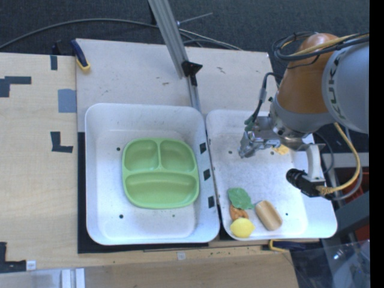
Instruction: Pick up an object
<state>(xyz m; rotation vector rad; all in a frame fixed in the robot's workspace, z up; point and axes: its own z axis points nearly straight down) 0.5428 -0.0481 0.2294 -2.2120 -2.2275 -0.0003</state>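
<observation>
My gripper [245, 150] hangs over the upper middle of the right bin [267, 179], above bare white floor. Nothing shows in it. A small yellow piece [282, 151] lies just to its right, partly under the wrist. At the bin's near edge sit a green leafy piece [240, 197], a small orange piece [238, 212], a yellow lemon [242, 227] and a tan bread roll [268, 215]. These lie well below the gripper in the view, apart from it.
The left bin [102, 161] holds a green divided plate [160, 173]. A grey metal pole [171, 29] slants down to the ridge between the bins. Black cables loop on the bench behind, and a hose hangs by the arm's wrist [306, 182].
</observation>
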